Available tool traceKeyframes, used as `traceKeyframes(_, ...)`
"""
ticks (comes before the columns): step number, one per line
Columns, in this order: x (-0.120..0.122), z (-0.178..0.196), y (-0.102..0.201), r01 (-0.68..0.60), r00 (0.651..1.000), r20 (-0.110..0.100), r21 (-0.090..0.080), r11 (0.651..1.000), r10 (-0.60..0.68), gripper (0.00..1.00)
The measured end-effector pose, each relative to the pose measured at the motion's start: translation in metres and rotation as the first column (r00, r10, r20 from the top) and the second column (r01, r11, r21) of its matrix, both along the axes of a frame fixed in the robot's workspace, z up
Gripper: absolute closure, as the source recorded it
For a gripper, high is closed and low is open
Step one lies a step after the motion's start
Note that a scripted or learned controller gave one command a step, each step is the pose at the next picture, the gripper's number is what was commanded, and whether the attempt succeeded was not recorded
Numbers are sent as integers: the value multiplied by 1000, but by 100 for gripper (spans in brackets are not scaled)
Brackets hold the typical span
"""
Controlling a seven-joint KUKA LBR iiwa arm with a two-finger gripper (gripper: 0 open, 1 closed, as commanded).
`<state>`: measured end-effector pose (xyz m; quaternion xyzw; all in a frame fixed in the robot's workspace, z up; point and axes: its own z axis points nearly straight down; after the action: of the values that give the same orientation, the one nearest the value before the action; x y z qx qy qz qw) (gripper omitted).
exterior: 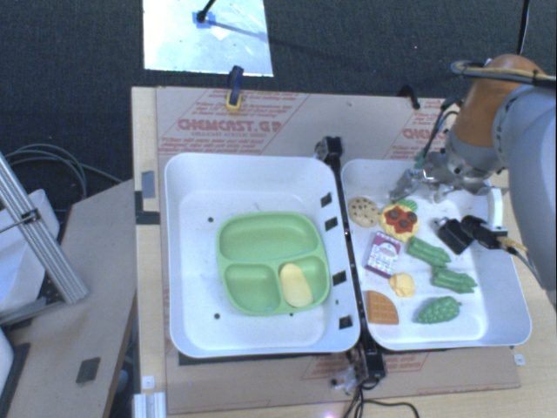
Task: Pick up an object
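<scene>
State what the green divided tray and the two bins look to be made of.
Green divided tray: likely moulded plastic with a soft satin sheen, given its uniform colour and rounded compartment walls. Left bin and right bin: probably thin formed white plastic, smooth with rounded corners.

The board (228,125) under the bins reads "CHEMCAST GP".

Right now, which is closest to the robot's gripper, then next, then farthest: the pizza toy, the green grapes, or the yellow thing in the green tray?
Measured from the gripper in the camera view:
1. The pizza toy, just below the gripper in the right bin.
2. The green grapes, at that bin's near edge.
3. The yellow thing, far off in the green tray in the left bin.
</scene>
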<state>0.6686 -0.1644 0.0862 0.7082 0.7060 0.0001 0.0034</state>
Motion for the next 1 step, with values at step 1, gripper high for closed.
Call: traceKeyframes(1, -54, -2, 26, -4, 1000, -8, 6, 1000, 4, 0)
